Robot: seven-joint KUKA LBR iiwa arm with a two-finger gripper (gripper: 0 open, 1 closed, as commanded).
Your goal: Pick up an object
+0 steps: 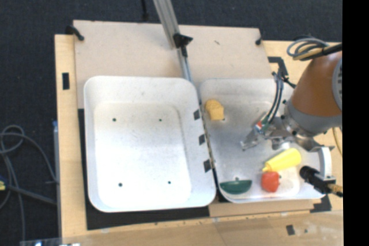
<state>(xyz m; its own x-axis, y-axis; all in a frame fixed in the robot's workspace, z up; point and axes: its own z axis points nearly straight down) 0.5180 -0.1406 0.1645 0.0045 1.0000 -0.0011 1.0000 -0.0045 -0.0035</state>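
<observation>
Nothing lifted yet, judging by how things lie. Four candidate objects resting on the floor of the right bin (230,95): a tan lump (215,110) near the bin's left wall at about 10 o'clock from its middle, a yellow piece (282,160) at about 4 o'clock, a red piece (270,181) just below the yellow one at 5 o'clock, and a dark green piece (236,185) on the near rim at 7 o'clock. Gripper (252,138) lowered into the bin's middle, over bare floor, with the yellow piece near it at 4 o'clock and well apart from the tan lump. Fingers too small and blurred to read as spread or pressed together; cannot tell. Nothing visible between them. Left bin (92,89) at 9 o'clock of the right one. Remaining, by this reading: settling on one object, closing on it, raising it clear.
</observation>
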